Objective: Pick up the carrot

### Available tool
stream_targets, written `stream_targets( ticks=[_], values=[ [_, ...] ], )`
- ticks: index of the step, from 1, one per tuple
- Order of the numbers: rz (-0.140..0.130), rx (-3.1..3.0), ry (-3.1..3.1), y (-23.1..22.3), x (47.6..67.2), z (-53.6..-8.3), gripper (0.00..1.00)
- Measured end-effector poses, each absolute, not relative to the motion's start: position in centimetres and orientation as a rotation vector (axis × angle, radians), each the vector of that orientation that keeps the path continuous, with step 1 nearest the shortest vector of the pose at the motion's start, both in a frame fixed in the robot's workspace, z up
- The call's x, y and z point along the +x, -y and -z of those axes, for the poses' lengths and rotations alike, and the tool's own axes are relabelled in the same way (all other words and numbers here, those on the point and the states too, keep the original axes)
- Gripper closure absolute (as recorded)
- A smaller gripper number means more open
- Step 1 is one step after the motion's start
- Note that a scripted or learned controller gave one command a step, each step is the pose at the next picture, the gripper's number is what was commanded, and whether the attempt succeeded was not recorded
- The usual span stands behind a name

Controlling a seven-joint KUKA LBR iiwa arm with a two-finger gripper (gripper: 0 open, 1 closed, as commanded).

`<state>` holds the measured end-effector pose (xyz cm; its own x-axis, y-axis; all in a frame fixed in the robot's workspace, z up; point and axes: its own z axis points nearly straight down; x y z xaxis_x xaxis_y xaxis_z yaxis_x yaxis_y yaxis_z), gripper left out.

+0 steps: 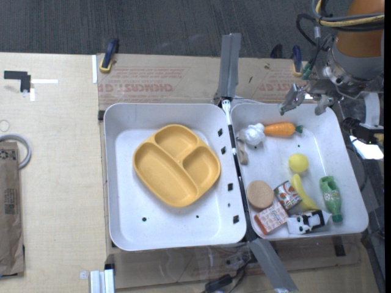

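The orange carrot (280, 129) with a green stem end lies on its side near the far edge of the right bin (348, 163). My gripper (305, 101) hangs above the bin's far rim, up and to the right of the carrot. Its two fingers are spread apart and open, with nothing between them. A gap separates the fingertips from the carrot.
A white garlic bulb (252, 134) sits just left of the carrot. Further forward lie a lemon (298, 162), a banana (303, 193), a green bottle (330, 198), a round cookie (260, 194) and small packets (270, 217). The left bin (119, 182) holds a yellow divided plate (176, 164).
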<state>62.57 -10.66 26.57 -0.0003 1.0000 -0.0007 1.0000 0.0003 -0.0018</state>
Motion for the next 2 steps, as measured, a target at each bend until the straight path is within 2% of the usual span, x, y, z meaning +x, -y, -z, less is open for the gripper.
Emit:
stream_targets(
  ticks=[1, 2],
  values=[
    [-0.004, -2.143, 2.295, 5.8, 60.7, -19.0, 0.0],
    [-0.003, -2.109, 2.33, 11.6, 62.7, -21.6, 0.0]
  ],
)
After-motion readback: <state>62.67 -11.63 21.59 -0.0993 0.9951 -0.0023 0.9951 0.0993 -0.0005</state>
